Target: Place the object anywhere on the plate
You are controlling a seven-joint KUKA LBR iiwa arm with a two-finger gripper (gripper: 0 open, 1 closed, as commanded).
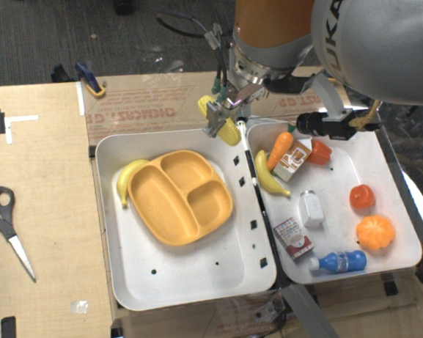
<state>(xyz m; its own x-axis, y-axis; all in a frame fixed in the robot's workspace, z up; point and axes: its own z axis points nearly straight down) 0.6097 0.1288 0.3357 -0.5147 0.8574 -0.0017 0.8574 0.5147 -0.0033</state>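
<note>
A yellow-orange plate (pixel 158 203) with three compartments lies in the left bin (pixel 199 276), with nothing on it. My gripper (pixel 222 125) hangs over the far right corner of that bin, above the divide between the two bins. A small yellow object (pixel 229 133) sits between its fingers, which are shut on it; more yellow shows at the upper left of the fingers. The object is above and to the right of the plate, clear of its rim.
A banana (pixel 127 178) lies against the plate's far left rim. The right bin (pixel 389 186) holds a carrot (pixel 280 150), a second banana (pixel 270 177), two small cartons, a white bottle (pixel 312 209), a blue bottle (pixel 341 262), a mandarin (pixel 375 233) and red pieces. Scissors (pixel 7 226) lie on the bench at left.
</note>
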